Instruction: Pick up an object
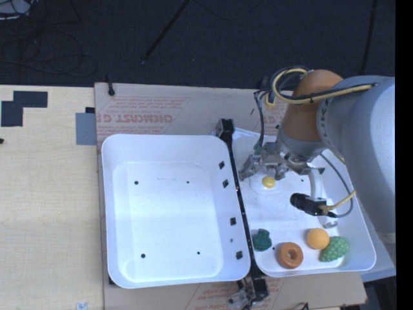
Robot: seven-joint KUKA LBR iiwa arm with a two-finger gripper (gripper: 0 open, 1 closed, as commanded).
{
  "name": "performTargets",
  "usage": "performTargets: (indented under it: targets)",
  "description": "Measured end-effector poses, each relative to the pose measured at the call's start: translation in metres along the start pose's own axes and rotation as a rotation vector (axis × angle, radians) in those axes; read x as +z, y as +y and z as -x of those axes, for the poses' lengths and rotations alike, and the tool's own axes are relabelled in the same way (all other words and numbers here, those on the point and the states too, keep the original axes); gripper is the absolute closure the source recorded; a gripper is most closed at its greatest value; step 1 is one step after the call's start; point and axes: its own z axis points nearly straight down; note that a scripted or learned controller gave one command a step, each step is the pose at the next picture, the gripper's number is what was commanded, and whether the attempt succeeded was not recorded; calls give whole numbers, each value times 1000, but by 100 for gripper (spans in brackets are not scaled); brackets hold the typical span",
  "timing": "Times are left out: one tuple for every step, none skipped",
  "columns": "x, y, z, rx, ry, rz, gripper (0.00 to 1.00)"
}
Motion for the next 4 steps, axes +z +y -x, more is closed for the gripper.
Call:
performTargets:
  targets:
    - [-14, 3, 3, 2, -3, 8, 100]
    - [-14, 2, 3, 2, -3, 7, 0]
    - [-73, 9, 4, 1, 0, 6, 0]
    - [2, -12, 52, 8, 1, 2, 0]
